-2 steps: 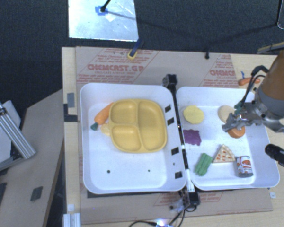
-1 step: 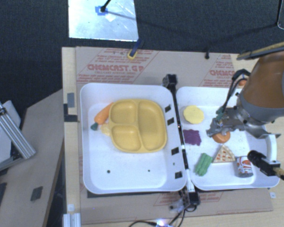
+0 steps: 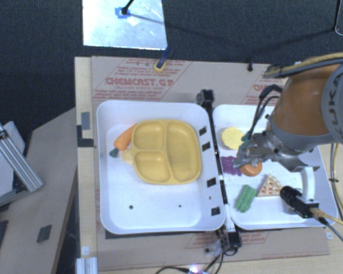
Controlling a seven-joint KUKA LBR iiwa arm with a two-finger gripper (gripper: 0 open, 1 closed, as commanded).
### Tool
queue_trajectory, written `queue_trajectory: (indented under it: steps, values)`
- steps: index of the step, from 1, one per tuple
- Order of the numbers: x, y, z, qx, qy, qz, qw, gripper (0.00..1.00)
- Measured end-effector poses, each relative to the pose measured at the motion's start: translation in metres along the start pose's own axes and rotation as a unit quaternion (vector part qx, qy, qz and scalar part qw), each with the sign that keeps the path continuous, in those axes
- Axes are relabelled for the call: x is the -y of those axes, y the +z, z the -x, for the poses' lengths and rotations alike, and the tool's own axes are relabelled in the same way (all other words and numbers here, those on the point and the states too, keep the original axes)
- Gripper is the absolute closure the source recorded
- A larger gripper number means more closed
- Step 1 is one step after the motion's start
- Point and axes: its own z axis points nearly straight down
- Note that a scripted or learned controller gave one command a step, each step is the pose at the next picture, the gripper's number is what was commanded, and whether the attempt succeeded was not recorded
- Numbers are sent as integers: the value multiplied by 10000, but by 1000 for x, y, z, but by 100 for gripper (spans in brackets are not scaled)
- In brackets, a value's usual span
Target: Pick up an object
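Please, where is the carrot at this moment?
The carrot lies in the left bin, touching the upper-left edge of the yellow tray, far from the gripper over the right bin.

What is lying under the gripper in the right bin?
Under the gripper lie an orange round piece and purple grapes, both partly covered by it. Whether the gripper touches either is hidden. The right bin also holds a green piece.

A single fixed camera looks down at a slant from the near side, high enough to take in both white bins (image 3: 111, 170) and the bench (image 3: 131, 79) beyond.
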Motion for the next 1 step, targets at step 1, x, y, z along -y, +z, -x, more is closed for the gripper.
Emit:
queue_trajectory:
  steps: [1]
  values:
    - [-3, 14, -52, 4, 2, -8, 10000, 100]
